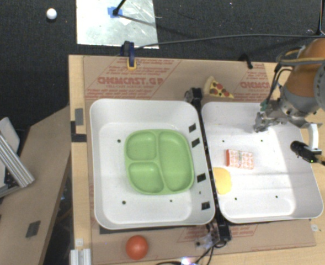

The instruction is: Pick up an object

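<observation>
While the claw (261,120) hangs near the right bin's (305,203) back edge, can't tell its grip, probably lining up on the pink packet (239,159).

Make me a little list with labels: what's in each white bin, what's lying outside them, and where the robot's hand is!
left bin: green divided plate
right bin: small red-and-white packet, yellow round piece
outside the bins: pizza slice toy behind, red-orange ball in front
gripper: over the right bin's far side, nothing seen in it
</observation>
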Robot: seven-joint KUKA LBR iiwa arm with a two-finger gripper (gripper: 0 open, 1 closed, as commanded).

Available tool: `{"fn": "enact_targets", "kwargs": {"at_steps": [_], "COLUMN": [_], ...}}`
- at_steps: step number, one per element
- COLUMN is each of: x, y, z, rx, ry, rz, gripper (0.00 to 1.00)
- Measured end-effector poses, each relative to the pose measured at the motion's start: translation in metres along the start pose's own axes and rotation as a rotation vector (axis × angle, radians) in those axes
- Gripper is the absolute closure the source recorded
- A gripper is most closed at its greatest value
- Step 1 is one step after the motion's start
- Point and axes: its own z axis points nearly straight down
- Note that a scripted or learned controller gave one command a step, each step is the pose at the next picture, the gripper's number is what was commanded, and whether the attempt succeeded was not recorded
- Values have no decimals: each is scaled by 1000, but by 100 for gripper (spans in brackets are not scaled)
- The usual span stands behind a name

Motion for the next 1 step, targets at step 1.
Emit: {"fn": "enact_targets", "kwargs": {"at_steps": [1], "x": [-5], "y": [2], "z": [-44], "rx": [2], "ry": [0], "rz": [3], "gripper": [100]}}
